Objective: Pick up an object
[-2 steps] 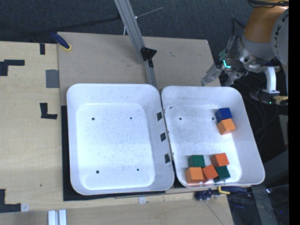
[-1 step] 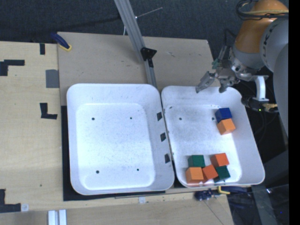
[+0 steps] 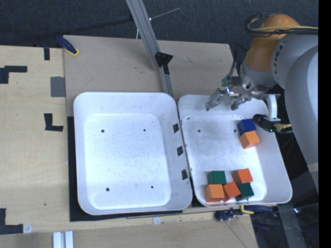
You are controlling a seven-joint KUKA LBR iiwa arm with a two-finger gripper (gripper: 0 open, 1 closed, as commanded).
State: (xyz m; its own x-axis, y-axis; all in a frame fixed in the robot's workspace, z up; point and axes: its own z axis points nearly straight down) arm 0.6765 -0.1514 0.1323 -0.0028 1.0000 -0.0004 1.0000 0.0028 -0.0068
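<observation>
Lying in the right bin point(image 3: 204, 112), toward its lower edge: a cluster of five small blocks. A green block point(image 3: 217, 177) at the cluster's upper left, an orange block point(image 3: 242, 175) at its upper right, a larger orange block point(image 3: 214, 192) at lower left, another orange block point(image 3: 231, 189) wedged in the middle, and a dark green block point(image 3: 246, 190) at lower right, all touching or just beside one another and close to the bin's lower rim. Higher up, near the right wall: a blue block point(image 3: 246, 125) with one more orange block point(image 3: 250, 139) touching it just below.

Standing across the upper centre of the frame: a slanted grey metal bar point(image 3: 144, 22) with a black clamp point(image 3: 163, 59), ending at the gap between the two bins, well apart from the blocks. Filling the frame's left half: the left bin point(image 3: 83, 107), rim against rim with the right one. Resting on the bench point(image 3: 103, 61) at upper left: a blue and yellow clip point(image 3: 68, 45).

Open floor across the right bin's middle and left part, between the blue pair and the lower cluster. Little room between the cluster and the lower rim; little room between the blue pair and the right wall.

Hanging over the right bin's upper rim, at upper right of the frame: the gripper point(image 3: 226, 101), fingers spread moderately apart, pointing down and left, nothing between them, touching no block. Just behind it: the grey arm point(image 3: 300, 87) with its orange band point(image 3: 264, 50), crowding the bin's upper right corner.
</observation>
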